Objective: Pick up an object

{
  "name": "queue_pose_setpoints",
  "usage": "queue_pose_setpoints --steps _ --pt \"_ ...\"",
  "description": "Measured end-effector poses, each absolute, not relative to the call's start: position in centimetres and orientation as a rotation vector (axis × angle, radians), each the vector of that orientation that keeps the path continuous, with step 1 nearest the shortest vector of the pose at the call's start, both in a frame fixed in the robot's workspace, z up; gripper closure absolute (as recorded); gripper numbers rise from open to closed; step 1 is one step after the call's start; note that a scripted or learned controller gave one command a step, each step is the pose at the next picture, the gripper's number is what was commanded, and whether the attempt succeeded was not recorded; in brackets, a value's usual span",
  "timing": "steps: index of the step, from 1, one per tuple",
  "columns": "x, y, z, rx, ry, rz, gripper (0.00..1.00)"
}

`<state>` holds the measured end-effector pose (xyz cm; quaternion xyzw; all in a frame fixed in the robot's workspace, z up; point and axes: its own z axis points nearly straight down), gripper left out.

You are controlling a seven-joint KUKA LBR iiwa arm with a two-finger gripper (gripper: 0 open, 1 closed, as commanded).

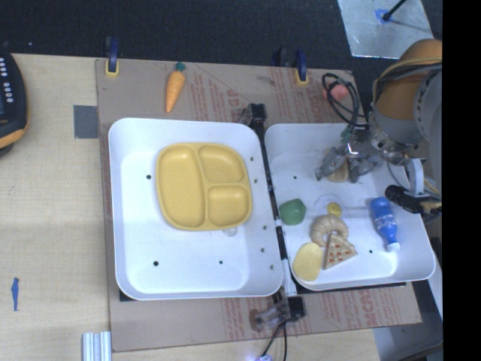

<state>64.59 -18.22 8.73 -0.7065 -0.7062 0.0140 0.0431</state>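
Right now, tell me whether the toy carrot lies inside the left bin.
No. The carrot lies on the brown board beyond the left bin, outside its rim, and the bin holds a yellow divided tray.

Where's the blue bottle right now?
The blue bottle lies in the right bin, near its right wall, to the right of the croissant and pizza slice and below the tool.

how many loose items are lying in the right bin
5 seen: a green lump by the left wall, a croissant mid-bin, a pizza slice below it, a yellow disc at the lower left, a blue bottle on the right. The claw may hide another.
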Motion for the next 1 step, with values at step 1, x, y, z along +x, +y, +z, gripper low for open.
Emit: queue_pose_setpoints --steps 1 --pt "65.80 -20.47 20.51 -2.222 -2.229 -0.004 0.00"
